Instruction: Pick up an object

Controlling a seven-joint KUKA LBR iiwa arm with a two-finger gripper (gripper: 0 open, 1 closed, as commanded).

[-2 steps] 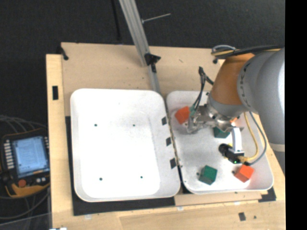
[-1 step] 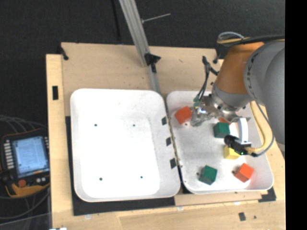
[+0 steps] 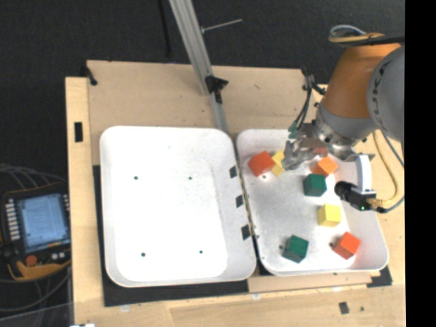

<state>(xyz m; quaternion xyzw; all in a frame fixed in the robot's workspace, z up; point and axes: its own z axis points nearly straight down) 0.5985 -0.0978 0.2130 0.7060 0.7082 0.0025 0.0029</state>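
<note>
Overhead, the grey arm [image 3: 361, 80] with its orange band reaches in from three o'clock and ends above the twelve o'clock end of the right bin [image 3: 371, 264]. Its jaws [image 3: 294, 157] hang low over the bin floor, just beside a small yellow block [image 3: 278, 161] at their nine o'clock side; whether they are spread or closed cannot be told, and nothing can be seen between them. An orange-red cube [image 3: 260, 163] sits at nine o'clock of the yellow block, touching or nearly touching it. At three o'clock of the jaws lies an orange block [image 3: 328, 165], partly under the wrist, and just at its six o'clock a dark green cube [image 3: 315, 185]. Further toward six o'clock rests a yellow cube [image 3: 330, 214]. Near the bin's six o'clock edge lie a second green cube [image 3: 296, 248] and, well apart at its three o'clock, another orange-red cube [image 3: 347, 244]. The left bin [image 3: 112, 182] lies alongside on the pale wooden tabletop [image 3: 150, 94]. A handheld control pendant [image 3: 37, 227] with a lit screen sits off the tabletop at nine o'clock.
</note>
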